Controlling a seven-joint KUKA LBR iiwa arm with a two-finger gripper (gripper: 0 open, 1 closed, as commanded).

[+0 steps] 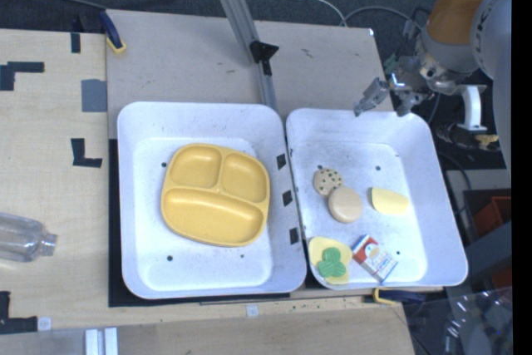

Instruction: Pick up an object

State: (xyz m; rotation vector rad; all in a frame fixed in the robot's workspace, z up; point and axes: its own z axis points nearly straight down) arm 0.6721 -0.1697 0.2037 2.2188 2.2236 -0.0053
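My gripper (384,98) hangs above the far edge of the right bin (432,170), open, with nothing between its two fingers. In that bin lie a speckled cookie (327,179), a beige oval piece (345,204), a pale yellow piece (389,200), a small red and white packet (374,257) and a yellow disc with a green shape on it (331,262). All of them sit well below the gripper in the view, toward the bin's near half.
The left bin (137,179) holds a yellow divided plate (216,194). A metal pole (235,8) slants across the back of the bench. A clear plastic bottle (21,239) lies on the bench at the far left.
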